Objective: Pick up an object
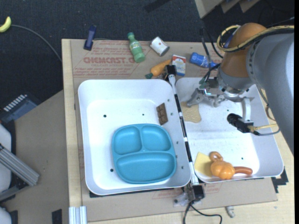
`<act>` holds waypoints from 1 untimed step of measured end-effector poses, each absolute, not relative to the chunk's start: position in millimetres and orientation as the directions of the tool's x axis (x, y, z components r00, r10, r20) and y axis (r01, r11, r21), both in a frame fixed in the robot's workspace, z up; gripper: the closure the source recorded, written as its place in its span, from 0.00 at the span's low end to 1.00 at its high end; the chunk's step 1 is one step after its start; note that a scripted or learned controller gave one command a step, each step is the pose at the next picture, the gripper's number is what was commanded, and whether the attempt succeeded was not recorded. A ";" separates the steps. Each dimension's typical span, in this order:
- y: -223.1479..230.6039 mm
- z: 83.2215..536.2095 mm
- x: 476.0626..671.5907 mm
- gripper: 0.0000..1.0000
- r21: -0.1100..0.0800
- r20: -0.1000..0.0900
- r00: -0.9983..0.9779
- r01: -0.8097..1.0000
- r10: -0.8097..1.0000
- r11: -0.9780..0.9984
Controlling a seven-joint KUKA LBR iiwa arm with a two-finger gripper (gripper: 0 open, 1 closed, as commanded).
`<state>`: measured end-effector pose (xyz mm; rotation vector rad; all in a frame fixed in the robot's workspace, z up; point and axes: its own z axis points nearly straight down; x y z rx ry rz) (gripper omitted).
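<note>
The tan slice [192, 115] lay flat on the floor of the right bin [224, 141], in its far-left corner, close to the wall shared with the left bin [100, 125]. It looked about as broad as long, so I could read no clear long axis or heading from it. The gripper [206, 96] sat just beyond the slice's far edge, low over that same corner. I could not tell whether it was open or closed, and I saw nothing held in it.

Nearer the camera in the right bin, a yellow wedge [201, 162] lay by the front-left corner. An orange duck [220, 168] touched it, and a reddish stick [242, 171] ran from the duck toward the right.

In the left bin, a blue divided plate [143, 152] took up the front half. A brown bar [161, 113] lay by the right wall, its length running front to back.

Behind the bins, on the board [110, 59], I saw a blue marker [89, 37], a green bottle [136, 47], a white can [159, 45], a carrot [158, 69], a carton [178, 64] and a small blue object [200, 59].
</note>
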<state>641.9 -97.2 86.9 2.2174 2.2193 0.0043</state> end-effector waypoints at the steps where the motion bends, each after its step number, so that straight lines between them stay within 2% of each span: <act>1: -141.7 90.7 607.6 0.00 -0.002 -0.002 0.001 1.000 1.000 -0.001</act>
